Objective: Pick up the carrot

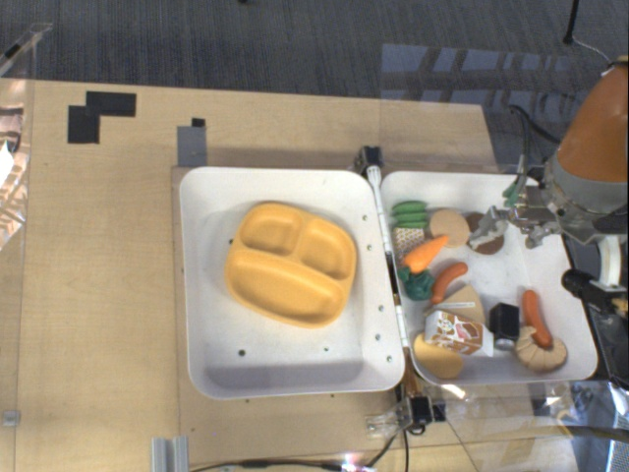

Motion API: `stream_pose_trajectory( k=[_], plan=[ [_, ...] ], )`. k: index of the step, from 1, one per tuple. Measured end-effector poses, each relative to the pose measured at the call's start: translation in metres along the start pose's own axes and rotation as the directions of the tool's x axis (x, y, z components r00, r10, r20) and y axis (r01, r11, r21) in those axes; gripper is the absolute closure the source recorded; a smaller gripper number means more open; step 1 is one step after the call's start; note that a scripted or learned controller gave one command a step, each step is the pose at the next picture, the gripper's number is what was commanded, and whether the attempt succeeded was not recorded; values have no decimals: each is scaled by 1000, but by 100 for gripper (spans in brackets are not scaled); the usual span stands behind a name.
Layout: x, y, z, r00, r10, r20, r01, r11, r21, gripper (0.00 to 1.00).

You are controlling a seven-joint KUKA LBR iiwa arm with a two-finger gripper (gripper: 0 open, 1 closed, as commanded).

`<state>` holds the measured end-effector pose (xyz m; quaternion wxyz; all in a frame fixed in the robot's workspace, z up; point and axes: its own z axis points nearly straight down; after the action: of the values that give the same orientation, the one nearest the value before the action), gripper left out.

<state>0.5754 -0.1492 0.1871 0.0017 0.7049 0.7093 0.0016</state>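
Observation:
The carrot (426, 254) is orange with a green leafy top (419, 284). It lies tilted near the left wall of the right bin (580, 362), among other toy foods. My gripper (511, 219) hangs over the upper right part of that bin, well to the right of the carrot and apart from it. A brown and white piece (486, 234) sits right at its tip. Nothing that I can make out is held.
Around the carrot lie a green pea pod (410, 208), a round bun (449, 226), a red sausage (449, 279), a cheese wedge (468, 300), a small carton (455, 332), a black cube (504, 320) and a hot dog (536, 313). The left bin (211, 357) holds a yellow divided plate (292, 263).

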Motion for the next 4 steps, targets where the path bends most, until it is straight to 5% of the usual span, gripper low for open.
stream_pose_trajectory(
  k=[1,2,3,4],
  plan=[
    [43,29,61,961,-276,13,276,961,-17,0],
    [56,31,90,998,-64,6,64,998,-19,0],
    [2,82,94,1000,3,7,-3,1000,-16,0],
    [23,33,94,968,250,1,-250,968,-17,0]
  ],
)
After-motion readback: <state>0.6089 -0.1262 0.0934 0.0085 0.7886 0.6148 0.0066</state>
